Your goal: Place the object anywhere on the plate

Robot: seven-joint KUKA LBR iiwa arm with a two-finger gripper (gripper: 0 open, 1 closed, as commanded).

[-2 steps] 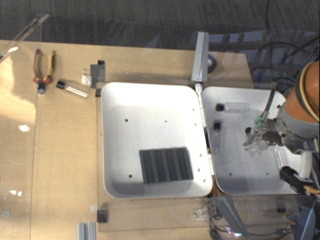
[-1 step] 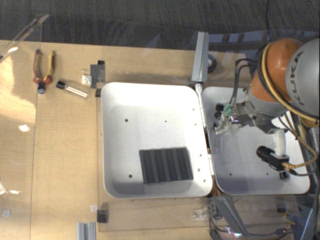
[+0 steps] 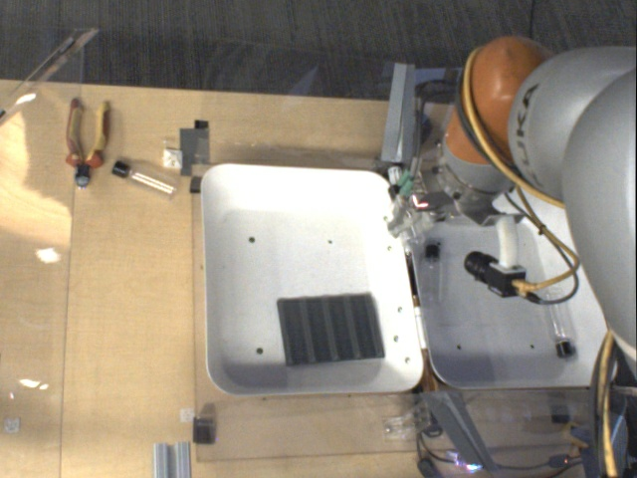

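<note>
A dark grey ribbed plate [image 3: 330, 329] lies flat in the lower middle of the left white bin [image 3: 239, 267]. My gripper [image 3: 406, 212] hangs over the divide between the two bins, at the upper left corner of the right bin [image 3: 498, 366]. It is well above and to the right of the plate. A small greenish bit [image 3: 398, 179] shows at the gripper's tip; I cannot tell whether it is a held thing or part of the tool. A small dark object [image 3: 431, 252] sits on the right bin's floor just below the gripper.
The grey arm with its orange band [image 3: 498, 78] covers the right bin's upper part. A black connector with yellow cable [image 3: 493, 272] hangs beside the wrist. Red-handled pliers [image 3: 86, 137] and a small vial [image 3: 147, 177] lie on the bench at far left.
</note>
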